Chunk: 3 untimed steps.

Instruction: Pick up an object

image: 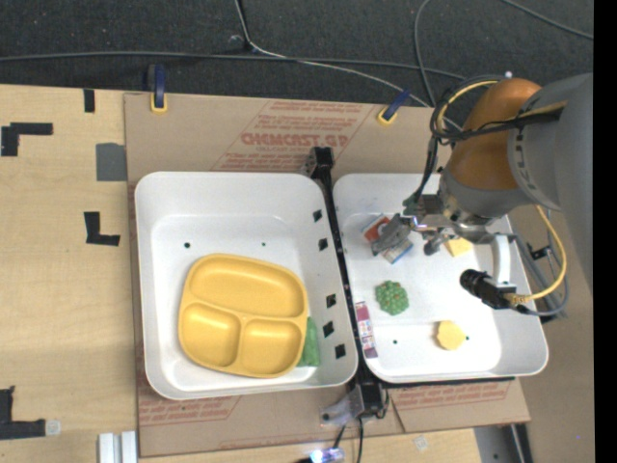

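**Gripper low over the right bin, beside a red and grey object**

Gripper (416, 231) first: we see the two-finger tool low over the upper middle of the right shallow white bin (521, 355), under the grey arm with its orange band (487, 128). Whether it is spread or closed we cannot tell from this slanted view, and we cannot tell if anything sits between its tips. Just beside it, on its left, lies a small red and grey blocky object (388, 236), touching or nearly touching the tool. A small pale yellow piece (460, 248) lies just to the gripper's right, partly under the wrist.

Further out in the same bin we find a green bumpy ball (391, 297) near the middle, a yellow rounded chunk (449, 336) toward the near edge, and a slim pink and white packet (363, 328) along the left wall.

Across the divider, the left shallow white bin (154, 210) bears a yellow plastic three-compartment tray (243, 313), with a green flat item (310, 343) wedged at the tray's right edge.
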### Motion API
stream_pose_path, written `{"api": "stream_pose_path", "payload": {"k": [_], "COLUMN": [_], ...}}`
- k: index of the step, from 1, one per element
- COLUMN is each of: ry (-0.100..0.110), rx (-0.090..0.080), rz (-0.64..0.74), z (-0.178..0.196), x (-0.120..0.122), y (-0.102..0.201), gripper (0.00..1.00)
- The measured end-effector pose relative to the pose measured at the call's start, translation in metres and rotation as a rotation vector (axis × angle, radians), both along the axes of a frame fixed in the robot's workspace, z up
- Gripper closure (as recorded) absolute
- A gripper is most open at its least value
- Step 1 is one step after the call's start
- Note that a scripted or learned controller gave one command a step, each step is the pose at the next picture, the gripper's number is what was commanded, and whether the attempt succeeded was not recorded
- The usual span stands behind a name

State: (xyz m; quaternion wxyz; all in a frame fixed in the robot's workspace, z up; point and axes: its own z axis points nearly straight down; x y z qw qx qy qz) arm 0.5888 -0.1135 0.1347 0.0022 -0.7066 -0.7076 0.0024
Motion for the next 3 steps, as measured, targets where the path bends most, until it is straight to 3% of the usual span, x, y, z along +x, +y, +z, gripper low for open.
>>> {"api": "stream_pose_path", "payload": {"k": [1, 2, 3], "ry": [-0.006, -0.008, -0.007], "rx": [-0.002, -0.003, 0.0], "rz": [0.001, 0.001, -0.001], "z": [-0.053, -0.039, 0.003], "x": [0.0, 0.001, -0.002], "y": [0.001, 0.001, -0.002], "gripper": [0.0, 1.0, 1.0]}}
